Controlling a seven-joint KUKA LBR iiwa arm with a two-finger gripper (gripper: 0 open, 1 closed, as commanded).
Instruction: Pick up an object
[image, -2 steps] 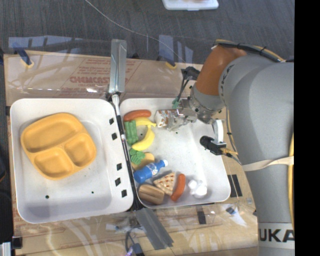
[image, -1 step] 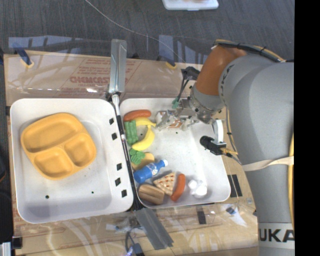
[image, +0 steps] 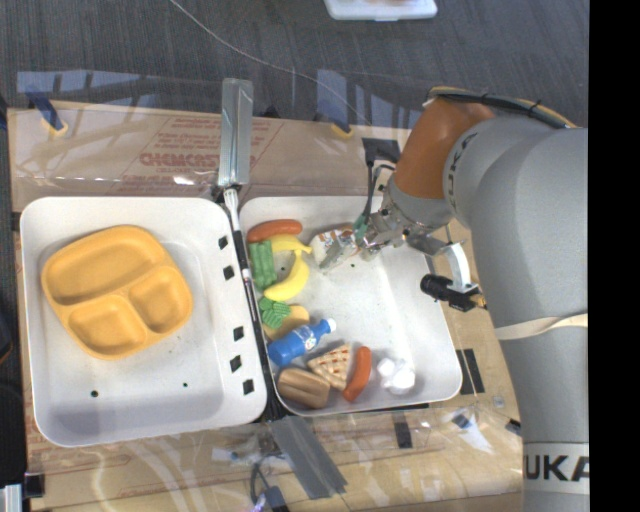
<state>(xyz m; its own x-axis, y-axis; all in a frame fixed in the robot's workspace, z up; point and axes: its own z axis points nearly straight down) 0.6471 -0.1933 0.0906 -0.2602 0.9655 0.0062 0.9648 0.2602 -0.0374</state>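
My gripper (image: 337, 248) hangs low over the upper middle of the right bin (image: 420, 310), just right of a yellow banana (image: 291, 281) and a red sausage (image: 274, 229). A small pale object (image: 324, 240) lies at its tip; whether it is held is unclear. Along the bin's left side lie a green vegetable (image: 262, 265) and a blue bottle (image: 298, 343). At the front lie a brown bun (image: 302, 387), a pizza slice (image: 335, 362), another red sausage (image: 358, 373) and a white lump (image: 398, 376).
The left bin (image: 60, 400) holds a yellow divided tray (image: 115, 290). A grey divider bar (image: 236, 130) stands between the bins at the back. The arm's grey body (image: 520, 230) covers the right bin's right rim.
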